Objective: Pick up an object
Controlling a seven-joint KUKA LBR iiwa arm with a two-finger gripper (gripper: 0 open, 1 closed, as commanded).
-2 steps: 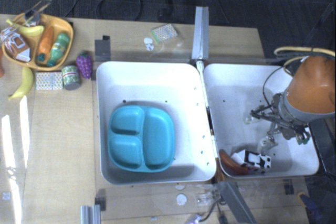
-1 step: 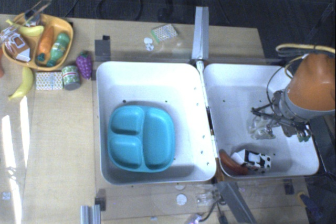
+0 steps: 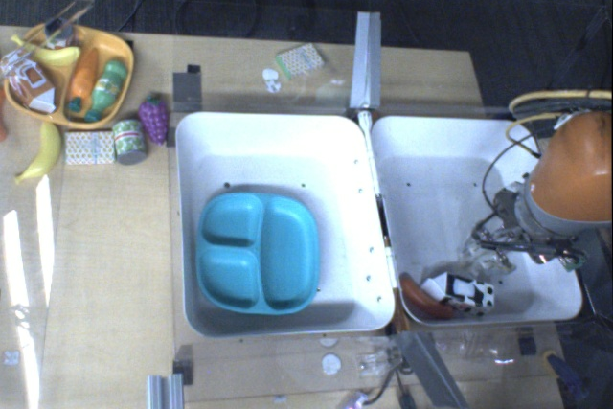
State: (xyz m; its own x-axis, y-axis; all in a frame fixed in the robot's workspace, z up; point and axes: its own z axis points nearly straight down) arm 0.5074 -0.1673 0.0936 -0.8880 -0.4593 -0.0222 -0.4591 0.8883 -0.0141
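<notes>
The gripper (image 3: pixel 482 256) is hovering in the right bin (image 3: pixel 431 158), near its front edge, just above a black-and-white object (image 3: pixel 467 292) beside a brown object (image 3: pixel 424 299); it is lining up to descend and grasp.

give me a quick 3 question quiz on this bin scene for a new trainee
1. True or false: the blue divided plate lies in the right bin.
2. Which things lie near the gripper in the right bin's front part?
A. a banana and grapes
B. a brown object and a black-and-white object
C. a can and a carrot
3. Fill in: the yellow bowl of toy food stands at the bench's far ____ corner in the camera view.

Key
1. False: it lies in the left bin.
2. B
3. left
</notes>
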